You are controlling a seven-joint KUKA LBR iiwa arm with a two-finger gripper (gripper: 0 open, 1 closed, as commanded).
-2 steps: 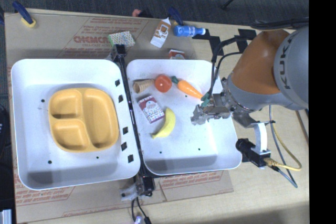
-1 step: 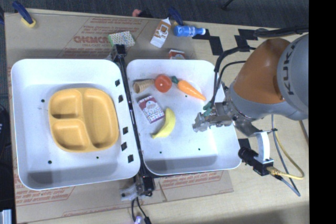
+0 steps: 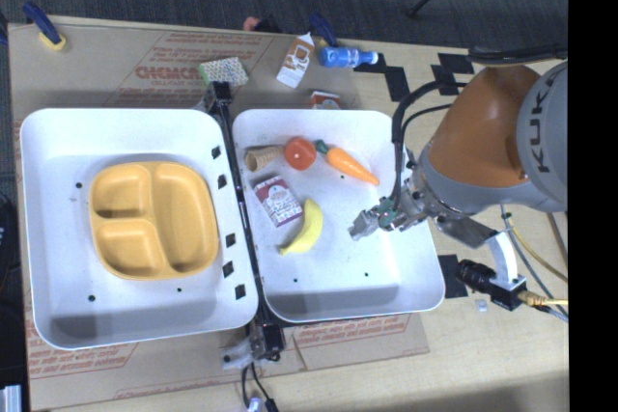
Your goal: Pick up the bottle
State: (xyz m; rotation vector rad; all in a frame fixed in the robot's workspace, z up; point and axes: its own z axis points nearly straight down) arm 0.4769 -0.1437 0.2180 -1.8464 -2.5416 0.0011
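A small blue bottle (image 3: 346, 58) lies on its side on the cardboard behind the right bin (image 3: 415, 289), outside its rim. My gripper (image 3: 367, 225) hangs low over the right side of the right bin's floor, above bare white floor to the right of the banana (image 3: 303, 229). It is far from the bottle, with the bin's back wall between them. Nothing shows between its tips.
The right bin also holds a carrot (image 3: 350, 165), a tomato (image 3: 299, 153), a cone (image 3: 263, 156) and a red packet (image 3: 278, 202). A yellow divided plate (image 3: 154, 217) sits in the left bin (image 3: 48, 304). A small carton (image 3: 295, 61) lies near the bottle.
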